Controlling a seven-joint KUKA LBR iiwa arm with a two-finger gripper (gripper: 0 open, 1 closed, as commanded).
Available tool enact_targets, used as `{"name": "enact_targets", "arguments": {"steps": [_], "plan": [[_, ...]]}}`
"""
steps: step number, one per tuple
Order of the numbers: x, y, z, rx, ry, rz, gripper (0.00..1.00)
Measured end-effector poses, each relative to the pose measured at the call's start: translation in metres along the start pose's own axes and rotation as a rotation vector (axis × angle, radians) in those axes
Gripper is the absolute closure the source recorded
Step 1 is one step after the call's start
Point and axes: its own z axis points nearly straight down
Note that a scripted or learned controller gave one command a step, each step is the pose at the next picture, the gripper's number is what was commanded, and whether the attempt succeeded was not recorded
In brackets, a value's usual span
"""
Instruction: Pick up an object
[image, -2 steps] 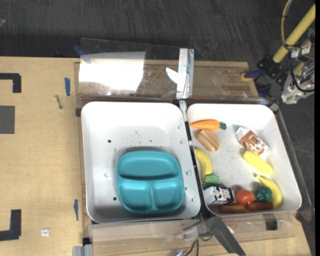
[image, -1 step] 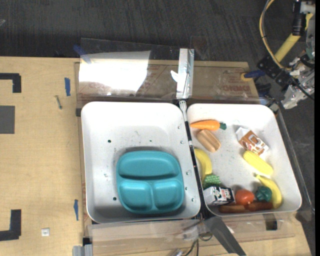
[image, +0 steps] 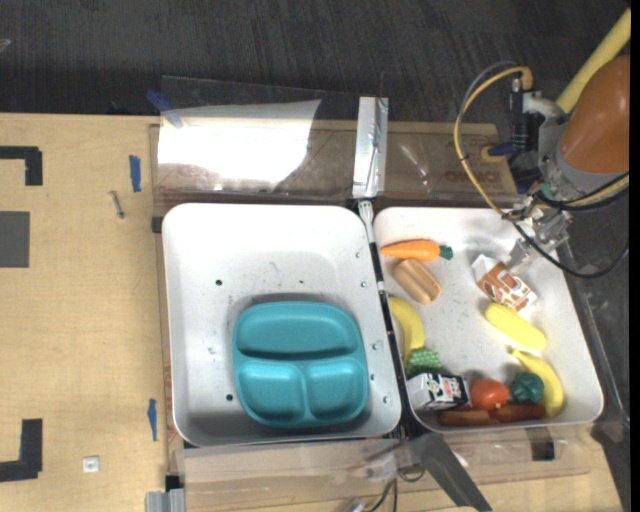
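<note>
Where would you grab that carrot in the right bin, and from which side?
Grab the carrot across the middle of its orange body, coming straight down from above. It lies flat and crosswise, green top toward the right, so its long sides are open. A sausage lies close below it, which probably leaves little room there.

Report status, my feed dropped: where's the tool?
Tool over right bin's far corner. Nothing seen gripped. Nearest: orange-and-white carton, just below. Lemon crowds it.

A teal divided tray (image: 299, 362) is seen in the left bin (image: 190, 240); toy foods are scattered in the right bin (image: 585, 375).
</note>
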Motion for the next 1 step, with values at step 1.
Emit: {"name": "enact_targets", "arguments": {"steps": [1], "plan": [[0.0007,-0.0029,-0.1804,0.020,0.017,-0.072,1.00]]}}
